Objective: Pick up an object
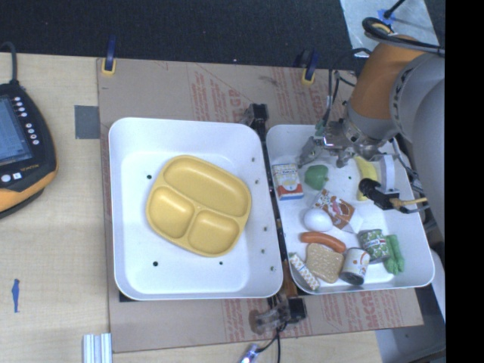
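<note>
My gripper (pixel 325 154) hangs over the far end of the right bin (pixel 420 242), its fingers open with nothing between them. Just in front of it lies a green round object (pixel 316 175). A small white carton with red and blue print (pixel 287 181) sits to the left of that. Further forward are a white egg (pixel 318 220), a brown snack packet (pixel 337 209), a sausage (pixel 323 240), a slice of bread (pixel 324 263), a small can on its side (pixel 354 265) and a green packet (pixel 382 249). A yellow item (pixel 368 169) lies under the wrist.
The left bin (pixel 128 203) holds a yellow divided plate (pixel 198 204). An orange and black handheld pendant (pixel 19 150) rests on the bench at far left. The grey arm with its orange band (pixel 382 82) covers the right bin's far right corner.
</note>
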Controlling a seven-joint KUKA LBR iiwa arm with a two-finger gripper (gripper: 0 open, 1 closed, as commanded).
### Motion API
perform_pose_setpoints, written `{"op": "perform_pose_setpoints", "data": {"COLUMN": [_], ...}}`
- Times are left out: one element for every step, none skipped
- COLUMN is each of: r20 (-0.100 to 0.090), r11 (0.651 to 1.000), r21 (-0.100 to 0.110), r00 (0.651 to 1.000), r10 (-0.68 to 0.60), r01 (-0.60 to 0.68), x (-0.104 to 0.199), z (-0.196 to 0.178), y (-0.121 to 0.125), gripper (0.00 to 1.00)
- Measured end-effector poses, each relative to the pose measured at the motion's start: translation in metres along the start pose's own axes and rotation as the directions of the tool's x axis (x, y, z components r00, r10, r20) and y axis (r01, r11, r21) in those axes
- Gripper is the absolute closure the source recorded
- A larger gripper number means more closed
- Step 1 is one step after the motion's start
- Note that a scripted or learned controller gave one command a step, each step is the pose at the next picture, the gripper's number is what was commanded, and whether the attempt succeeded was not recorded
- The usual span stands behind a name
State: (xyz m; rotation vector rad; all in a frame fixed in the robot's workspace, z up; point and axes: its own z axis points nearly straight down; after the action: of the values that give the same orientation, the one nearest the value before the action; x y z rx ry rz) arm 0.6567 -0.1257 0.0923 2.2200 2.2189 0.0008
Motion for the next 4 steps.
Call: {"op": "perform_pose_setpoints", "data": {"r20": [-0.001, 0.000, -0.001, 0.000], "r11": [1.000, 1.000, 1.000, 1.000], "r21": [0.007, 0.007, 0.005, 0.007], "r00": [1.000, 1.000, 1.000, 1.000], "r10": [-0.006, -0.005, -0.005, -0.007], "r01": [0.006, 0.005, 0.005, 0.007], "x": [0.029, -0.003, -0.002, -0.003], "z": [0.000, 0.000, 0.000, -0.010], "y": [-0.001, -0.041, -0.025, -0.025], "gripper": [0.00, 0.00, 0.00, 1.00]}}
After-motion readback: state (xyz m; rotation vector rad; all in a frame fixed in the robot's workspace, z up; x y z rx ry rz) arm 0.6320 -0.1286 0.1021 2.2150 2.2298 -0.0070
